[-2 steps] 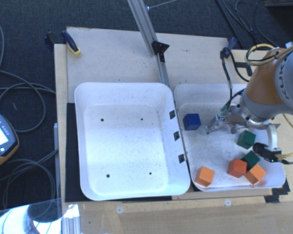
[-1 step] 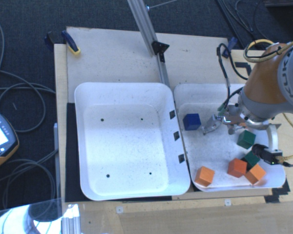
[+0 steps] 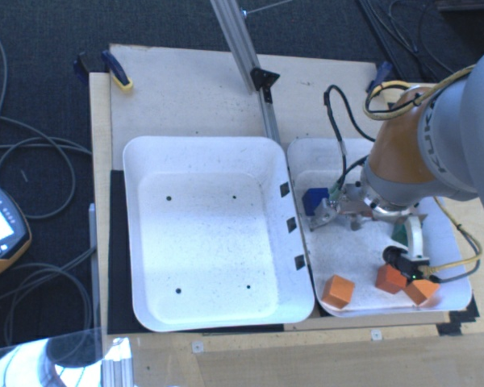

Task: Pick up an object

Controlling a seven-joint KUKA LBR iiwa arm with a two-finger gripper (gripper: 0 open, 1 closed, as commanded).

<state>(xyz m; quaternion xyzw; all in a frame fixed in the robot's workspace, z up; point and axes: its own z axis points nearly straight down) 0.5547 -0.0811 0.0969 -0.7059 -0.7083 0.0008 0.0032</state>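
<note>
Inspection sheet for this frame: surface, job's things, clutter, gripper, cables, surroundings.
Surface: wooden bench bearing the left bin and the right bin.
Job's things: in the right bin, a blue object, three orange blocks, a green item partly hidden.
Clutter: nothing seen.
Gripper: gripper low over the right bin, beside the blue object; finger state unclear.
Cables: black and yellow cables on the arm; loose cables on the floor.
Surroundings: dark carpet, metal pole, blue clamps.
</note>
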